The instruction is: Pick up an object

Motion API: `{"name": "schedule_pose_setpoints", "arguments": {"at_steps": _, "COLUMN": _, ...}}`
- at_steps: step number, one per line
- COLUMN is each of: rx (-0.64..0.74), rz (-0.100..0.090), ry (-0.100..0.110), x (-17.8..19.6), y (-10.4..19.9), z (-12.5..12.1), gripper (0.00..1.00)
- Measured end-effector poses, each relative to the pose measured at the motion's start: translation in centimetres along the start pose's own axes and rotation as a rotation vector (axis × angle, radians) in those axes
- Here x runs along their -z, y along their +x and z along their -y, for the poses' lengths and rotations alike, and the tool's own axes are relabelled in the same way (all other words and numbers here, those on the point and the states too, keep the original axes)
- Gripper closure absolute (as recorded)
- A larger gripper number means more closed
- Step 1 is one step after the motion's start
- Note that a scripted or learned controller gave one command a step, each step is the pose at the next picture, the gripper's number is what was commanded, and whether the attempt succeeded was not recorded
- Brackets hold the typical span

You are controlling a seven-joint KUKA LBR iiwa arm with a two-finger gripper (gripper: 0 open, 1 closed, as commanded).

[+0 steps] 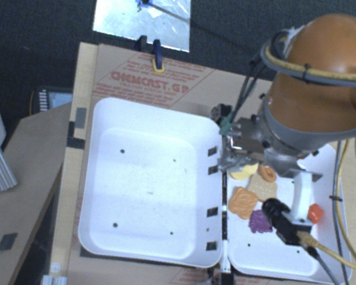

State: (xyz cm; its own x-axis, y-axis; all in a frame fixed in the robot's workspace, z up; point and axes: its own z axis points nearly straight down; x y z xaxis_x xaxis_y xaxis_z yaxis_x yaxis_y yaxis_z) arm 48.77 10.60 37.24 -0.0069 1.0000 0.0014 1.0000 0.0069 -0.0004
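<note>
- Orange flat plastic toy piece in the right shallow white bin looks like the easiest grab to me, anyone agree? It lies flat near the divider, touching or almost touching the small purple knobbly toy, with the tan cracker-shaped piece just above it.

- Maybe, but that cluster is tight. I'd pick whichever piece has free space on two opposite sides, centre over it, come straight down and stay off the bin wall. The small red-orange piece sits more on its own, next to the white tubular piece.

Right now the two-finger gripper is low at the rim where the right bin meets the left shallow white bin, close to the pale yellow piece. Honestly can't tell if it's open or closed, since the wrist hides too much. The grey arm with the orange band reaches in from the right, bent over the far half of the right bin with the tool pointing down. I'd guess nothing is picked yet, as every piece seems to lie on the bin floor.
</note>
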Motion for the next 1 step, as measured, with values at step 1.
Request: {"name": "schedule_pose_setpoints", "arguments": {"at_steps": 1, "rx": -0.001, "rz": -0.001, "ry": -0.008, "x": 8.78, "y": 1.32, "z": 0.08, "gripper": 1.0}}
